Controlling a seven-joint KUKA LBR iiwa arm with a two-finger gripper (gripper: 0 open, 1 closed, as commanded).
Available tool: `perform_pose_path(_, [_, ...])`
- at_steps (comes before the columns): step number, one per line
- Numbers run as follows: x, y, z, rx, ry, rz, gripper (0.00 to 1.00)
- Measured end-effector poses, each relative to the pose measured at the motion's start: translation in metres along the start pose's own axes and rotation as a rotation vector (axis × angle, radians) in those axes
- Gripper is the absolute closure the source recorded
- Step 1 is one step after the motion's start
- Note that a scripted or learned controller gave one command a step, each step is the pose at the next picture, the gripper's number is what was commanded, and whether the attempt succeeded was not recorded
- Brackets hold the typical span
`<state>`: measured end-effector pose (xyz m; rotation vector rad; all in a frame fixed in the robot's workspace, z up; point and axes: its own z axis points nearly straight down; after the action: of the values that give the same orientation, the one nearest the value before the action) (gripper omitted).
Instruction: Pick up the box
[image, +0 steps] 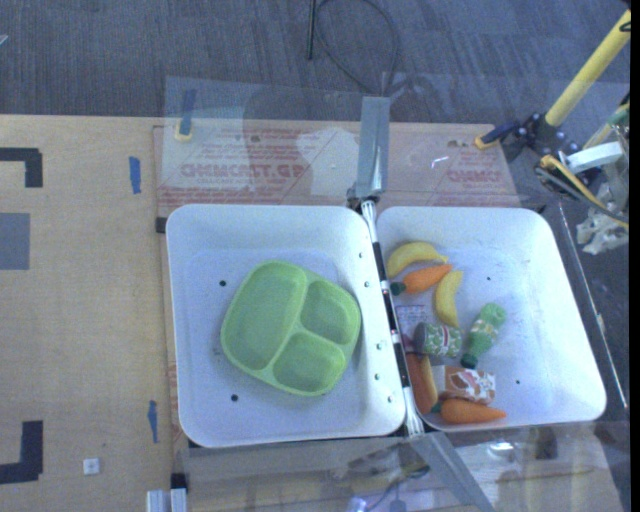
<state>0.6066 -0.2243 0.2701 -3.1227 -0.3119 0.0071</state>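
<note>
Camera view: box (470, 383) low in right bin (560, 300) among toy food; jaws' state indiscernible.

Tray (290, 328) in left bin (190, 240), box (471, 383) in right bin (540, 240)

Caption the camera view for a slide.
Green divided plastic tray in left white bin; toy food and small orange-white box in right white bin.

Right bin (560, 300) has loads of open floor along its right half. All the clutter hugs the left wall: two bananas (412, 256), carrots (428, 279), a green bottle (484, 331), a can (437, 339) and the small box (470, 383), packed close together. Left bin (200, 250) is mostly taken up by a green divided plate (290, 327), with free strips around its edges.
</note>
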Motion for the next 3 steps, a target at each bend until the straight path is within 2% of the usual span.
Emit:
perform_pose_path(1, [-0.029, -0.009, 0.044, 0.000, 0.001, -0.084, 1.00])
perform_pose_path(2, [0.028, 0.003, -0.113, -0.003, 0.003, -0.005, 1.00])
perform_pose_path(3, [0.031, 0.000, -0.123, -0.003, 0.002, -0.012, 1.00])
